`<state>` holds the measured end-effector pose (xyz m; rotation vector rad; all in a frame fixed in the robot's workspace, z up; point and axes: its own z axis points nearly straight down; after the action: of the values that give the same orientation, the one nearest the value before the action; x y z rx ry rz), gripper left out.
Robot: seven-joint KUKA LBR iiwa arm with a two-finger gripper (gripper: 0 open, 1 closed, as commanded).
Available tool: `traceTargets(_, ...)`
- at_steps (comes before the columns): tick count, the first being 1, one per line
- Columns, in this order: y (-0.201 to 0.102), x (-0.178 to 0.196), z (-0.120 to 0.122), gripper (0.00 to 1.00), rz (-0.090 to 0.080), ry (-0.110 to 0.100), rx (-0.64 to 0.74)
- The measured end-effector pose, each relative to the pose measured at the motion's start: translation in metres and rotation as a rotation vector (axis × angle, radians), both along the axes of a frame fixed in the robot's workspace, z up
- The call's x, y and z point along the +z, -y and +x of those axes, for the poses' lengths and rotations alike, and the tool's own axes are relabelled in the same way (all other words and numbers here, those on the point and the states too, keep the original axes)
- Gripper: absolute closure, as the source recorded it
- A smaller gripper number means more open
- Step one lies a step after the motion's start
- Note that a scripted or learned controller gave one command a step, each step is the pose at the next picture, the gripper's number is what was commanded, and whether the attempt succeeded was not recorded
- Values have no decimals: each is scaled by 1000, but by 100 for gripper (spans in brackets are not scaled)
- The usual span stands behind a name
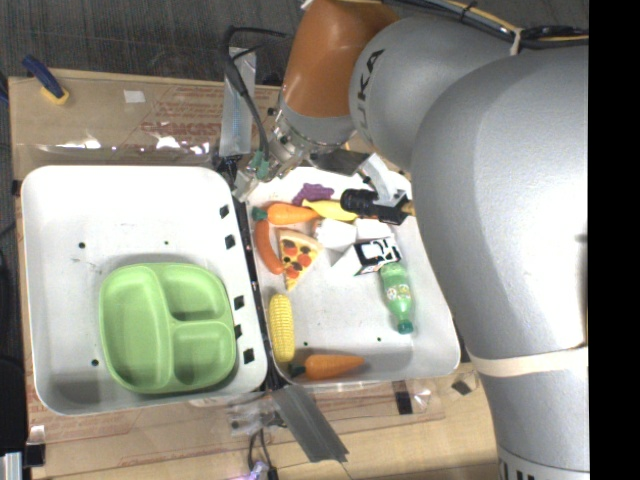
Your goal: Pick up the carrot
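Note:
An orange carrot (291, 214) with a green end lies near the top left of the right bin (435, 340). A second orange, carrot-like piece (332, 366) rests against that bin's front wall. My gripper (253, 168) hangs under the orange wrist band, over the top left corner of the right bin by the divider between the bins. It stands just up and left of the upper carrot, and nothing is visibly held in it. The arm's bulk hides the right side of the bin.
Around the carrot lie a reddish sausage (265, 247), a pizza slice (295, 256), a purple piece (317, 192), a yellow banana (331, 210), a white block (336, 234), a corn cob (282, 326) and a green bottle (397, 297). The left bin (60, 218) holds a green divided plate (168, 325).

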<state>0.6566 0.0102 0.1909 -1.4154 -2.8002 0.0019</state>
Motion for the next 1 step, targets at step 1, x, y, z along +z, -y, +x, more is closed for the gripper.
traceTargets(1,-70,1,0,100,0,5,-40)
